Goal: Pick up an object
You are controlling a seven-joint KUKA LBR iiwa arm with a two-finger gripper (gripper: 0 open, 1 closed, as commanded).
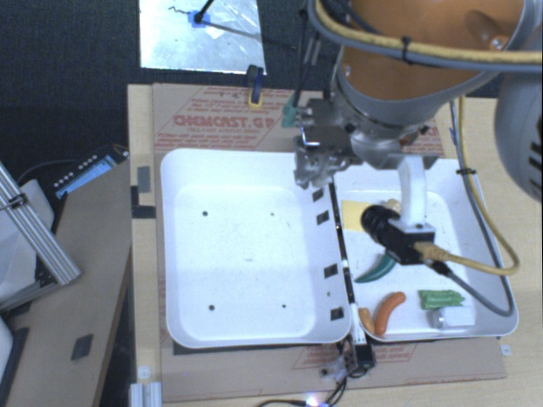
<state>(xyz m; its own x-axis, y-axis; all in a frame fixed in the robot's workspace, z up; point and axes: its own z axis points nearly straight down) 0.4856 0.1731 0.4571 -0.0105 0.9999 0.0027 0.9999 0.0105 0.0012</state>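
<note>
The right bin [479, 253] holds several small things: a flat yellow piece [355, 215], a dark green curved pod [378, 269], an orange sausage-shaped piece [389, 309], a smaller orange bit [366, 320], a bright green piece [441, 298] and a pale grey block [450, 317]. My gripper [312, 170] hangs over the far end of the ridge between the two bins, up and to the left of the yellow piece. I see nothing held under it. The arm's bulk hides the far part of the right bin.
The left bin [246, 253] lies beside the right one, both on a cardboard sheet [212, 119]. A yellow and blue clamp [254, 86] sits at the sheet's far edge. A shiny metal plate [200, 22] lies beyond it. Aluminium rails [34, 236] stand at the left.
</note>
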